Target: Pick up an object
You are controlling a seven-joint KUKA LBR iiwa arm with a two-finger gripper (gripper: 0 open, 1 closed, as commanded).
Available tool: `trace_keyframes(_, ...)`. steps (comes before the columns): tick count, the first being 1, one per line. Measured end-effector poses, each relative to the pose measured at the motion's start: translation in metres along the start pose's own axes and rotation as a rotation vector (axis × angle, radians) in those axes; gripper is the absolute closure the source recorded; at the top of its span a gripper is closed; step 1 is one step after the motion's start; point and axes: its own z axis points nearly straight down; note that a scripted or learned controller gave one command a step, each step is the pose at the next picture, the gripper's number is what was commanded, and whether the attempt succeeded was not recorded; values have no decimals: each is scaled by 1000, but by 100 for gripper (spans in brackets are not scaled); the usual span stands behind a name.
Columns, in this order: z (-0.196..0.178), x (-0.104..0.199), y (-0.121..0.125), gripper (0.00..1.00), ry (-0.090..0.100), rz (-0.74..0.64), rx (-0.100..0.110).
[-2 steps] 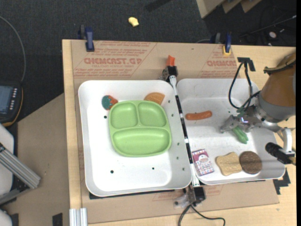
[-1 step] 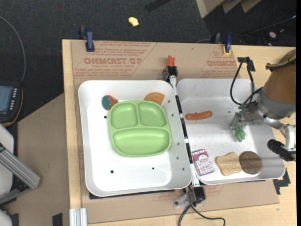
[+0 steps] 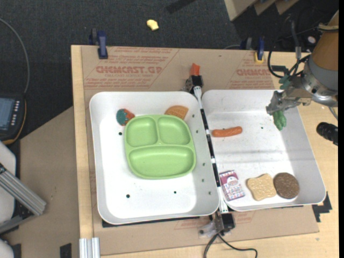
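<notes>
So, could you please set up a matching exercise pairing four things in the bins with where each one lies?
Things:
1. green divided plate
2. sausage
3. toast slice
4. pink card

Places:
A. right bin, near front, beside the brown round cookie
B. left bin, middle
C. right bin, front, against the divider
D. right bin, towards the back

Pairs: 1-B, 2-D, 3-A, 4-C

The bench [image 3: 80, 144], topped with brown printed cardboard, carries 2 white bins touching side by side: the left bin [image 3: 107, 192] and the right bin [image 3: 306, 160]. Blue clamps [image 3: 100, 43] grip its far edge.
</notes>
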Motion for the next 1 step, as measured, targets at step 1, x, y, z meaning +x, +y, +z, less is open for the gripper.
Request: trace_keyframes(1,64,64,9,100,6,2,24)
